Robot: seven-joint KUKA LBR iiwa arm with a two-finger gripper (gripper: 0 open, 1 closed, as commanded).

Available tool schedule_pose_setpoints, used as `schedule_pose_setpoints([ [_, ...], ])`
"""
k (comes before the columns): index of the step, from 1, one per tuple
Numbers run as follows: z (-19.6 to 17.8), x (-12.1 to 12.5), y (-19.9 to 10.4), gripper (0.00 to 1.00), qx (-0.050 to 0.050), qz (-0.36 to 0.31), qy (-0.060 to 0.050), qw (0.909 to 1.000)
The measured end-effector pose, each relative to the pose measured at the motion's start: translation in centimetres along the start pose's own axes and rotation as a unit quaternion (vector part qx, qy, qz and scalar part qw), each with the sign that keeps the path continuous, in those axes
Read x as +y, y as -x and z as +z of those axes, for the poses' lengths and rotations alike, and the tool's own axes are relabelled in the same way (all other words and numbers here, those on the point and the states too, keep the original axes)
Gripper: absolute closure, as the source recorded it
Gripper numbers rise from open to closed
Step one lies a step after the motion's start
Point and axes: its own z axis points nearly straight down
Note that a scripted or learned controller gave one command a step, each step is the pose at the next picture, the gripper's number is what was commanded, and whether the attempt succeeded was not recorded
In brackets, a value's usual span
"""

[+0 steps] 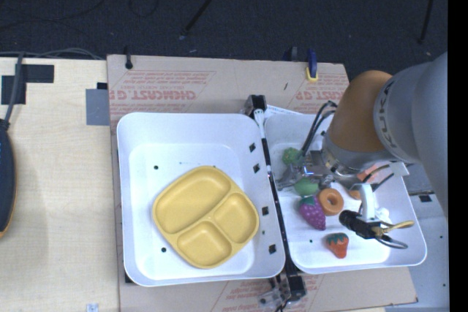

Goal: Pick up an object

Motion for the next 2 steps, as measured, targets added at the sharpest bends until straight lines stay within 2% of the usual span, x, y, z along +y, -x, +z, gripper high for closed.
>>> schedule_pose_setpoints([
  [1, -1.7, 0.2, 0.4, 1.0, 0.0, 0.005, 0.001, 1.0],
  [2, -11.3, 1.3, -5.7, 1.0, 0.0, -0.004, 0.006, 1.0],
])
